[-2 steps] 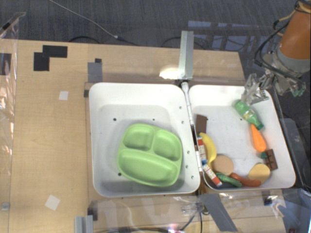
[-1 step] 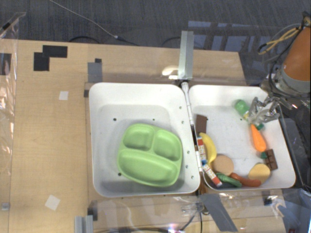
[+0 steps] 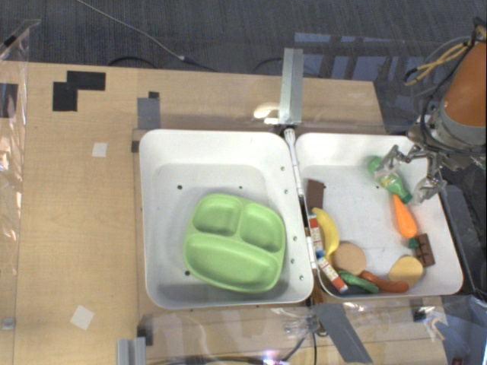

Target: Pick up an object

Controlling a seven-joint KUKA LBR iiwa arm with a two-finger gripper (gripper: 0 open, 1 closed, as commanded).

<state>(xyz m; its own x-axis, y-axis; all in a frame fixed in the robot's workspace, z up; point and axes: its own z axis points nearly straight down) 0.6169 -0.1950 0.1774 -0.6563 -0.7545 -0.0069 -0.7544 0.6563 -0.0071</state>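
The grey arm with its orange band [image 3: 466,97] enters at the view's three o'clock edge and reaches over the upper right corner of the right-hand shallow white bin [image 3: 358,147]. Its two-finger metal gripper [image 3: 411,172] hangs over that bin's two o'clock area, the fingers spread apart with a visible gap; nothing sits gripped between them. A small pale green toy piece [image 3: 383,172] lies at the tip of the nine o'clock finger, and whether it touches that finger cannot be told.

Just at five o'clock from the gripper lies an orange plastic carrot [image 3: 405,216], pointing down the bin. Beyond it at five o'clock sits a small brown block [image 3: 424,250], with a yellow rounded piece [image 3: 407,268] beside it. Along the bin's six o'clock wall lie a red and green chilli-like toy [image 3: 373,282] and a tan round disc [image 3: 351,258]. A yellow plastic banana [image 3: 328,230] rests near the nine o'clock wall.

The left-hand shallow white bin [image 3: 163,204] bears a light green divided plastic plate [image 3: 236,242], near its five o'clock part.
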